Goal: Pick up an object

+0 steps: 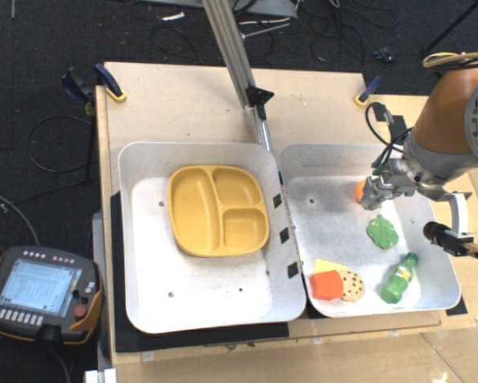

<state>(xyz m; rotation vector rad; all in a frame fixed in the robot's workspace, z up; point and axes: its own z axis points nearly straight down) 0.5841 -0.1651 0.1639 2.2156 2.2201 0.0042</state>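
Here, a small orange object (359, 190) lies in the upper part of the right bin (326, 162), just left of the gripper (372, 195), which is lowered right beside it; whether they touch, I cannot tell, nor how the gripper is set. Below sits a green leafy piece (382, 231), then a green bottle (399, 278) toward the near right corner. A red block (327, 285), a yellow wedge (325, 266) and a cookie (353, 286) cluster together at the near left. The left bin (143, 214) holds 1 yellow divided plate (219, 211) with 3 compartments.
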